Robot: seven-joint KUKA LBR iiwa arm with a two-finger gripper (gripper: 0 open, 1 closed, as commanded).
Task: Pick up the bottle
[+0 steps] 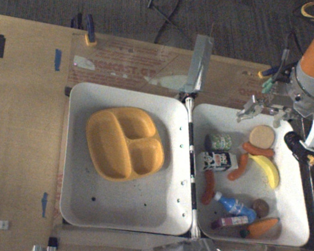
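A small blue bottle [236,207] with a white cap lies on its side near the front of the right bin [298,205]. Right in front of it lies a slim dark purple bottle [229,223]. My gripper [263,114] hangs over the far edge of the right bin, just behind a round tan bun [262,135]. Its fingers stand apart, open, with nothing between them. Both bottles are well toward the front of the bin from the gripper.
The right bin also holds a banana [267,170], three sausages [237,167], a green can [220,142], a cow-print carton [217,160], a brown ball [261,206] and a carrot [262,226]. A yellow divided plate [124,142] sits in the left bin [69,185].
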